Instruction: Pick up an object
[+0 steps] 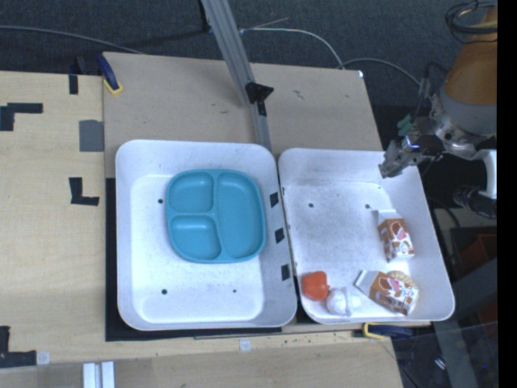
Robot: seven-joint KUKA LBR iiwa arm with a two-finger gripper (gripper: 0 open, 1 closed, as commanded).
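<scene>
Two white bins (pixel 129 217) sit edge to edge; fingers (pixel 393 165), spread unclear, hover over the right bin's (pixel 339 208) far rim.

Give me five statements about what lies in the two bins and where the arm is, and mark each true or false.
1. The blue divided plate lies in the left bin. True.
2. The orange object sits on the blue divided plate. False: it lies near the front edge of the right bin.
3. Two snack packets, one behind the other, lie along the right bin's right side. True.
4. The gripper holds the white object. False: the gripper is at the right bin's far right corner, apart from it.
5. The blue divided plate has a single compartment. False: it has three.
</scene>
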